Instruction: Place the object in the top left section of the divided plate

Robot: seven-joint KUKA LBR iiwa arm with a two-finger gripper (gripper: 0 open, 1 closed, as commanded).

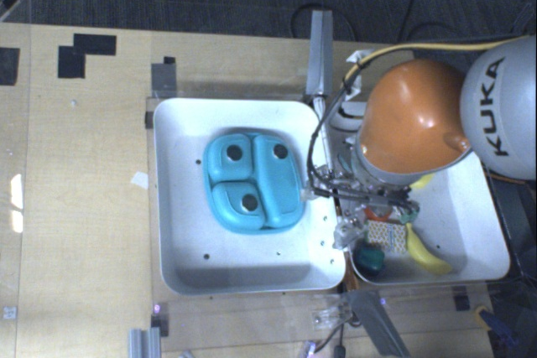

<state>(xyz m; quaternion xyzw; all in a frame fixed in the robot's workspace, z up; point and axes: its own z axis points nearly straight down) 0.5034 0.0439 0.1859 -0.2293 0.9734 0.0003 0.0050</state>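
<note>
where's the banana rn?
In the camera view the banana lies in the right bin, near its front edge, below the arm's orange band and just right of a dark green object.

Blue plate, white bin, yellow banana.

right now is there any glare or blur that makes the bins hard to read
Camera view: sharp overall; a bright glare patch lies on the bench at far left; the orange band shows a soft highlight; the arm shades the right bin, so things beneath the end effector look dim.
</note>
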